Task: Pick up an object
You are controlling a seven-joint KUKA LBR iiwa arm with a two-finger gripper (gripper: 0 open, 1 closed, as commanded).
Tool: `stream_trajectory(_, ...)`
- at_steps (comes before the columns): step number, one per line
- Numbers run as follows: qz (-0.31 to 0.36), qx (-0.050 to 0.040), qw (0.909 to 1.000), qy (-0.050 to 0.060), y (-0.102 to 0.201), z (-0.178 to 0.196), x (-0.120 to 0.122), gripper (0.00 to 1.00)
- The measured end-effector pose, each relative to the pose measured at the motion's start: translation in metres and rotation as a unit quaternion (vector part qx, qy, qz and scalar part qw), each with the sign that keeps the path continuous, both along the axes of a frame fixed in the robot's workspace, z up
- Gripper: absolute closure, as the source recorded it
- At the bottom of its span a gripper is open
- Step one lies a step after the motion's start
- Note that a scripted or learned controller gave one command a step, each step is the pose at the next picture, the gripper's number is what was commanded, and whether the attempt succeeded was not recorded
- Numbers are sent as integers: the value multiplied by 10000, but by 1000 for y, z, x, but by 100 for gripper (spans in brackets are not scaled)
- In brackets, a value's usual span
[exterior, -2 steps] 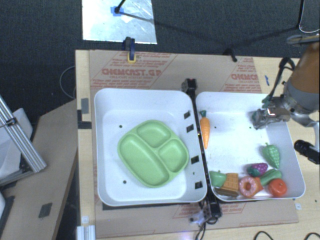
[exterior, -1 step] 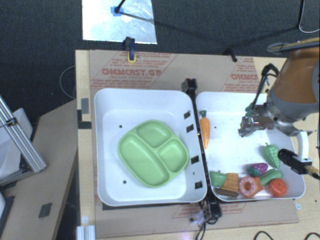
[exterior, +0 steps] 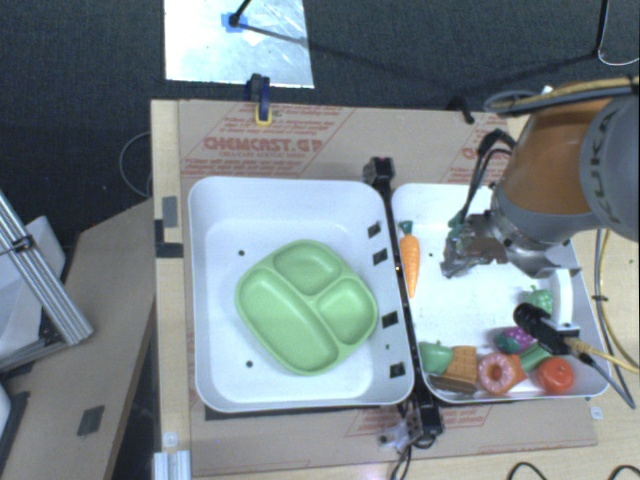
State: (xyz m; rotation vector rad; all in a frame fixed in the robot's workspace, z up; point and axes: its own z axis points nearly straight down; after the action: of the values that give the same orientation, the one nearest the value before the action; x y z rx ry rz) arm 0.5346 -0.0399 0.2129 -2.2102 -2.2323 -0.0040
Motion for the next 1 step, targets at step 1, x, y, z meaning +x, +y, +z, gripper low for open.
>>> stream_trajectory(1, -10, -4, 10000, 6, 24, 5, -12, 100)
